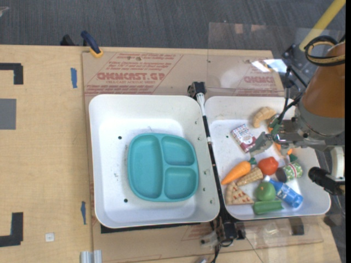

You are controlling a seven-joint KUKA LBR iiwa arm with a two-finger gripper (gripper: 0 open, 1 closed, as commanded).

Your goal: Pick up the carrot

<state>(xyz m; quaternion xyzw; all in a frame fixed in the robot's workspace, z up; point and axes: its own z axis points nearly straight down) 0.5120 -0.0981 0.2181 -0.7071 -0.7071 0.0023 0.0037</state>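
Cardboard (142,73) backed both white bins. Left bin (104,147) held my teal tray (163,166). In the right bin (219,125), the gripper (272,137) hovered up-right of the carrot (237,172), apart; finger state I couldn't tell. Carrot lay mid-bin, left side open, toys crowding right.

A teal divided plate (163,167) sits in the left bin (104,147) (toy foods crowd the right bin (219,114))

The carrot (237,172) lies open toward the right bin's (219,147) bare left floor. A waffle cone (249,176) touches its right side, a tomato (268,165) crowds nearby, and a pizza slice (237,194) sits just below.
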